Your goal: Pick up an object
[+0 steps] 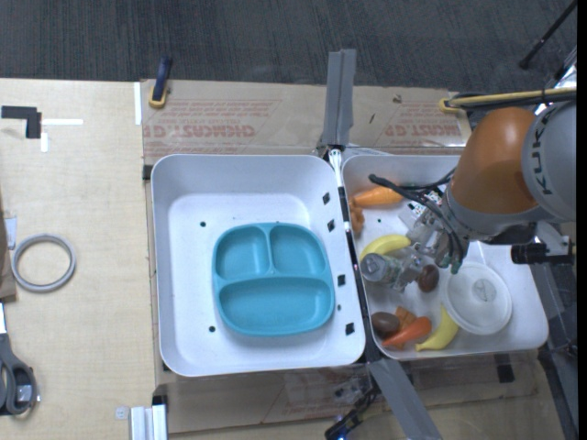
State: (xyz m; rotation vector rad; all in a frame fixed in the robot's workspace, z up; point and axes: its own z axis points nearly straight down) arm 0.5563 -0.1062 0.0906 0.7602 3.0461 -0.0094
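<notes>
Curved yellow banana [442,331], front edge of right white bin [523,337]; gripper [424,262] over crowded toy food mid-bin, jaws' state indeterminable. Risk: crowding deflects grasp, pick slips.

A single fixed camera looked down from above the bench at a slant, taking in both white bins: the left bin [174,273] sat near the middle of the frame, the right bin [523,333] toward the right side. Dark floor ran along the top, and the arm [500,163] entered from the right, fairly close beneath the lens.
</notes>
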